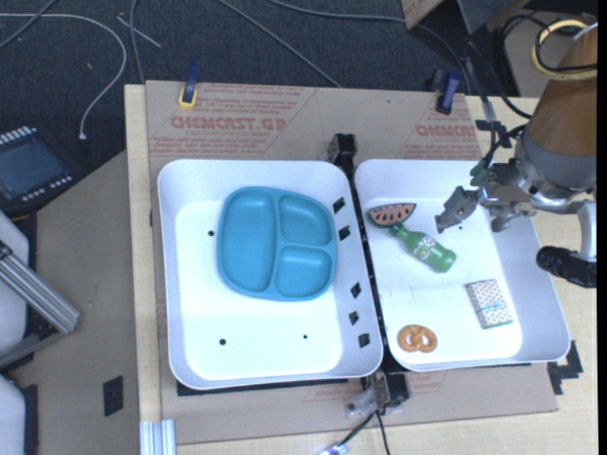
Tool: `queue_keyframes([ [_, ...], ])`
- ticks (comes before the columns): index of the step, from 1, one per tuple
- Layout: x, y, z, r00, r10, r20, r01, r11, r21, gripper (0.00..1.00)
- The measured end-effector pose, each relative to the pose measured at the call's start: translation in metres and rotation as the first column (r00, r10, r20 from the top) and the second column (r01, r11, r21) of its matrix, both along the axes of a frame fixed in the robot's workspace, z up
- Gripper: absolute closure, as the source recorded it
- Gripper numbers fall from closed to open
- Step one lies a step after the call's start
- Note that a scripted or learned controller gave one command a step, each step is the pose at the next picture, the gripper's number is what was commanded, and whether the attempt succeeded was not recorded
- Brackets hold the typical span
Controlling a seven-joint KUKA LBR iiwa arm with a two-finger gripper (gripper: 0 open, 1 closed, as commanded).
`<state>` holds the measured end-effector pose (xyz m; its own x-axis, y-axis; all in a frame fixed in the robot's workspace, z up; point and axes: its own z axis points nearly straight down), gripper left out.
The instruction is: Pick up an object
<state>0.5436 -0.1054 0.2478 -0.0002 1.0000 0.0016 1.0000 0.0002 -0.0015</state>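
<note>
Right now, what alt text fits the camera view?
The grey arm's tool hovers above the right white bin, near a green toy bottle, watermelon slice, pretzel and small patterned packet; a blue divided plate lies in the left white bin.

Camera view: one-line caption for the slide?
KUKA arm's gripper poised above the right bin near a green bottle, watermelon slice, pretzel and small box; blue divided plate in the left bin.

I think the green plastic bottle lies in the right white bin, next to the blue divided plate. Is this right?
Not quite. The green plastic bottle does lie in the right white bin, but the blue divided plate sits in the left white bin. Next to the bottle is a watermelon slice toy, as the camera view shows.
</note>
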Motion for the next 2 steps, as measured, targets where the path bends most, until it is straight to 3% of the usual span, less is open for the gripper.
queue_keyframes([
  [2,-0.008,-0.004,-0.087,1.0,-0.001,-0.005,0.001,1.0,0.001,0.0],
])
